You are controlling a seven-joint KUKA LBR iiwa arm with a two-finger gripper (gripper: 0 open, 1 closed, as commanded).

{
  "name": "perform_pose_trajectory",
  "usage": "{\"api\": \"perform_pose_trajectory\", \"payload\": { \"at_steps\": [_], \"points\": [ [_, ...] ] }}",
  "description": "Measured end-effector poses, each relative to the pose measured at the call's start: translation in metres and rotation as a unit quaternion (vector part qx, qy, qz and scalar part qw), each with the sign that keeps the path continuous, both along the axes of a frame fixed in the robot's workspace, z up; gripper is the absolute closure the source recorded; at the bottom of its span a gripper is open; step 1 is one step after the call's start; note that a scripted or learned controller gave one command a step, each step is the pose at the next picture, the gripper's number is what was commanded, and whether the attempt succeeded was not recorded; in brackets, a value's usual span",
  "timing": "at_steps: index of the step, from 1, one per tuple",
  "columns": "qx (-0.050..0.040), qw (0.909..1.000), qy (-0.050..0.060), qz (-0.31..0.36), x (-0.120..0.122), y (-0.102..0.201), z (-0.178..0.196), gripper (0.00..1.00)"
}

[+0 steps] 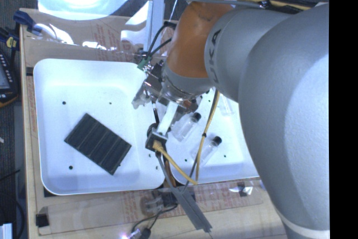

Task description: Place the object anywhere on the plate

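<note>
A dark ribbed rectangular plate [98,144] lies flat in the front left part of the left bin [78,87]. My gripper [152,99] hangs over the divide between the two bins, at the left bin's right edge, up and to the right of the plate and well apart from it. The big grey arm covers most of the right bin [226,168]. In the strip of that bin still showing, a clear vial-like object [185,125] lies just right of the gripper, and a second clear one [211,145] lies a little nearer the front.
A yellow cable loops from the wrist down over the front rim between the bins. Behind the left bin stand a pale blue sheet [84,0] and a cardboard wall. The left bin's white floor around the plate is bare.
</note>
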State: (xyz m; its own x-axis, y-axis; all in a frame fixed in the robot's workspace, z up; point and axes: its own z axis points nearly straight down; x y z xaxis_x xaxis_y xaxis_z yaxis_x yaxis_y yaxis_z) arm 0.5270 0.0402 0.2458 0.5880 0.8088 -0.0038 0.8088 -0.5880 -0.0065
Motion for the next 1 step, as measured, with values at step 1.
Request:
{"api": "perform_pose_trajectory", "payload": {
  "at_steps": [1],
  "points": [
    [-0.0007, 0.9987, -0.001, -0.051, 0.1254, 0.0321, -0.0566, 1.0]
  ]
}}
